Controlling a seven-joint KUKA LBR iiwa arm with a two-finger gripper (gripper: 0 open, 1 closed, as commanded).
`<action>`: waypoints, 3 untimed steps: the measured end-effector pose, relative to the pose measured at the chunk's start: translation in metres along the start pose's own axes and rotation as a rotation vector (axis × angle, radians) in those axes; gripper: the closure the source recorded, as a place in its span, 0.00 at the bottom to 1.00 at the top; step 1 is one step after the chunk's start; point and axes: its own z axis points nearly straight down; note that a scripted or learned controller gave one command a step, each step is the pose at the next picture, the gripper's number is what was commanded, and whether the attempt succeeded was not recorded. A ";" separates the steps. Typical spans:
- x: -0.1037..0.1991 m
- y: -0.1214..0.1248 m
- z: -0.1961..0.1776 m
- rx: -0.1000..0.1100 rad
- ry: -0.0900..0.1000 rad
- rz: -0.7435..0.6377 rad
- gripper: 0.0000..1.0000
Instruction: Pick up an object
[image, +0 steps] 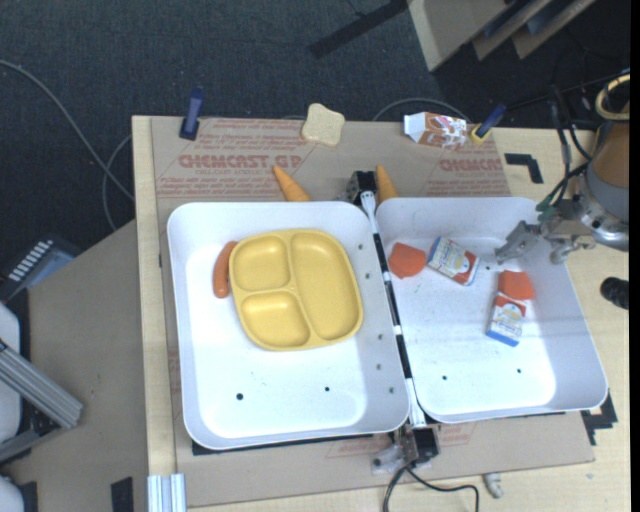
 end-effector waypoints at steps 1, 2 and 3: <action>-0.003 -0.016 0.081 0.002 0.005 -0.002 0.00; -0.005 -0.015 0.069 -0.003 0.001 -0.001 1.00; 0.092 0.014 0.067 -0.004 0.001 -0.003 1.00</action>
